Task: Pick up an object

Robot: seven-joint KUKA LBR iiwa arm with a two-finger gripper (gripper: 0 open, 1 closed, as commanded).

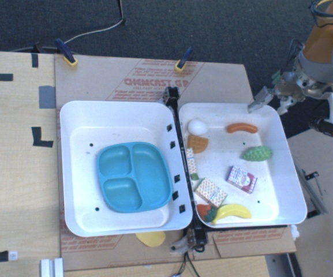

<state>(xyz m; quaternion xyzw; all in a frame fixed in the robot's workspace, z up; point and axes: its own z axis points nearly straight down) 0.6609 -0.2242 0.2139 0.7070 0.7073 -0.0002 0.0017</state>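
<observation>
Nearest the camera, a yellow disc lies on the cardboard just below the left bin. That bin holds a blue divided plate.

The right bin holds the candidate objects. Along its near edge lie a toy banana, a red and orange piece touching the banana's left end, and a small patterned box. A purple and white carton sits mid-bin; its printing is too small to read. Further back are a green knobbly toy, an orange wedge, a white egg and a toy sausage.

The gripper hangs over the far right corner of the right bin, carrying nothing. Whether its claw is spread or closed cannot be told from this angle.

Judgement: the approach has not begun. The sausage is nearest and stands apart from its neighbours, so it makes the cleanest target. The claw should close across its short width.

Red print on the cardboard reads roughly "CHEMCAST GP", seen upside down.
</observation>
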